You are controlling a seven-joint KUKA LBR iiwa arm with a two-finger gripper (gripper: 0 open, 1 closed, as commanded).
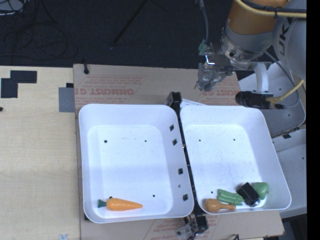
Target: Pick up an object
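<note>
An orange carrot (pixel 123 204) lies at the near left corner of the left bin (pixel 90 134). In the right bin (pixel 270 144), at its near edge, lie a tan pear-shaped piece (pixel 218 206), a green pod (pixel 230 197), a black block (pixel 248 193) and a green piece (pixel 261 188), close together. My gripper (pixel 206 82) hangs above the cardboard behind the right bin's far left corner, well away from all of these. Nothing shows between its fingers.
A black divider with clips (pixel 180 149) runs between the two bins. Cardboard (pixel 130 84) lies under them on a pale wooden bench (pixel 35 149). A black cylinder (pixel 252 99) juts out by the right bin's far right corner.
</note>
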